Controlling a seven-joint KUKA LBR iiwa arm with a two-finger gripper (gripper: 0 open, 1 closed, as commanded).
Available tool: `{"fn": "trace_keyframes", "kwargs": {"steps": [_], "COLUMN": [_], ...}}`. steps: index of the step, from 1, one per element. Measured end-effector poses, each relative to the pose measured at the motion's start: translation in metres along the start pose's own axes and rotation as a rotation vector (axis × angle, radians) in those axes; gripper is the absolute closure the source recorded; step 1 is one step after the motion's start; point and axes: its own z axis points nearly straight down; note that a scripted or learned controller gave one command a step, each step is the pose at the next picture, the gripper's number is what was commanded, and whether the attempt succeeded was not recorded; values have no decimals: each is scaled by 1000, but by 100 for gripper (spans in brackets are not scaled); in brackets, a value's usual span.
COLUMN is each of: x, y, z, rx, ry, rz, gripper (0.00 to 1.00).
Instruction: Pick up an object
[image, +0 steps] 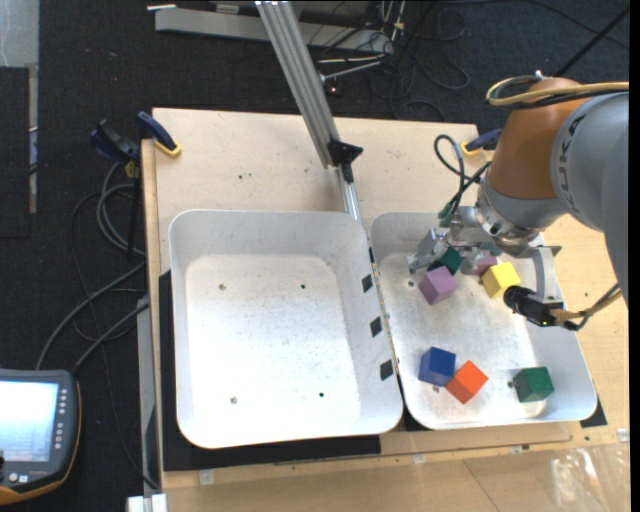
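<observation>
So the arm is leaning in from the right and has the hand (447, 255) parked low over the far end of the right bin (560, 405), which makes sense since that's where three of the blocks are bunched up. Right under and in front of the hand is a purple cube (437, 285), tilted a bit like it's propped on an edge, and there's a small dark green block (451, 262) tucked in against the hand itself. Just to the hand's right is a yellow cube (500, 278), with a sliver of something pinkish (486, 265) peeking out between it and the hand. Honestly can't tell whether the hand is clamped or released, the wrist and cabling cover it from this angle, so I wouldn't say it's got anything. If it's going for the purple or the green one, my guess is the crowding is the headache: those blocks sit close enough that closing on one could shove a neighbour or wedge two together. Well away from the hand, at the near end of the same bin, are a blue cube (437, 365) touching an orange cube (467, 381), and a green cube (533, 383) off by itself near the corner, way easier pickings imo. The left bin (190, 330) sits beside it on the tabletop (250, 160), and a metal pole (305, 85) slants in from the back, stopping short of the hand.
</observation>
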Motion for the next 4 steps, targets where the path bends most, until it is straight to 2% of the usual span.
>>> {"fn": "trace_keyframes", "kwargs": {"steps": [1, 2, 3, 4], "x": [-6, -6, -6, -15], "y": [5, 5, 5, 11], "z": [41, 73, 62, 5], "rx": [-9, -5, -7, -11], "ry": [-4, -2, -1, -2], "rz": [1, 0, 1, 0], "gripper": [0, 0, 100, 100]}}
